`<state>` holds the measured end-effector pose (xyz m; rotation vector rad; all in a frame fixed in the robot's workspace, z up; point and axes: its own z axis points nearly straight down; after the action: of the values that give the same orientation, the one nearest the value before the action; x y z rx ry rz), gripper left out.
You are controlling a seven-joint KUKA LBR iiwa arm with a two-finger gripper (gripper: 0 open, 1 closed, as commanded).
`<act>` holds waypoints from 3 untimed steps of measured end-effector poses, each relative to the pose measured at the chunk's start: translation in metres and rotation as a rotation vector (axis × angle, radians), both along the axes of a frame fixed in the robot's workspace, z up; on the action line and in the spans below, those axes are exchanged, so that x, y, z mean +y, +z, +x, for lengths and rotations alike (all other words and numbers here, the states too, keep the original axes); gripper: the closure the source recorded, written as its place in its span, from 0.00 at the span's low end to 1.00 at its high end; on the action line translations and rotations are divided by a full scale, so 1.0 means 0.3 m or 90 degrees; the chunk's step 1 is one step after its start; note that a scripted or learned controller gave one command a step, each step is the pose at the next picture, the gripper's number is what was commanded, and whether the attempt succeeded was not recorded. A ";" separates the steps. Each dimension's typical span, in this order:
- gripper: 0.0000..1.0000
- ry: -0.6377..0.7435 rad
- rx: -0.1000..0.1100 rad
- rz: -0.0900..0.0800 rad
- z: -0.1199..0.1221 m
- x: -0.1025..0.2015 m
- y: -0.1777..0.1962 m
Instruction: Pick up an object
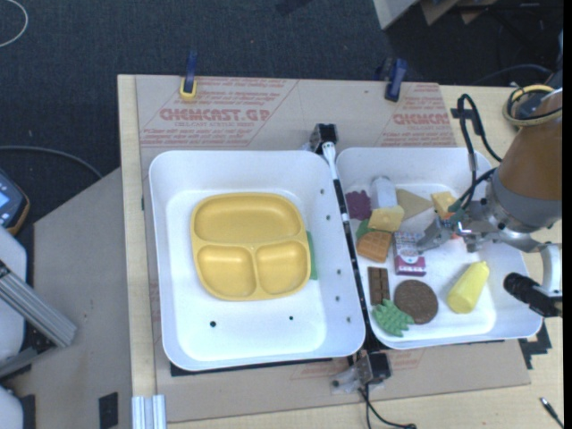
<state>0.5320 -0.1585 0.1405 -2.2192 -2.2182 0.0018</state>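
The right bin (500, 324) holds several toy foods. Among them are a purple piece (358, 206), a yellow cheese block (386, 219), a brown bread piece (375, 244), a small red-and-white box (409, 258), a dark chocolate bar (378, 284), a round brown cookie (416, 300), a green leaf (391, 317) and a yellow banana-like piece (467, 286). My gripper (431, 235) reaches in from the right and hangs low over the bin's middle. It is just above and to the right of the red-and-white box. I see nothing held in it.
The left bin (170, 239) holds a yellow divided plate (250, 244) with a green strip at its right edge. A white cylinder (383, 190), a beige wedge (413, 202) and an orange-yellow piece (442, 202) lie at the right bin's back. Clamps and cables line the bench edges.
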 end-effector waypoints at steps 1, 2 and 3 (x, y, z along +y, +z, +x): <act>0.00 0.000 -0.002 0.001 0.004 0.002 -0.166; 1.00 0.000 -0.008 0.000 0.012 0.003 -0.118; 1.00 0.001 -0.004 -0.002 0.017 0.002 0.020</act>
<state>0.5370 -0.1580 0.1465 -2.2232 -2.2246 -0.0015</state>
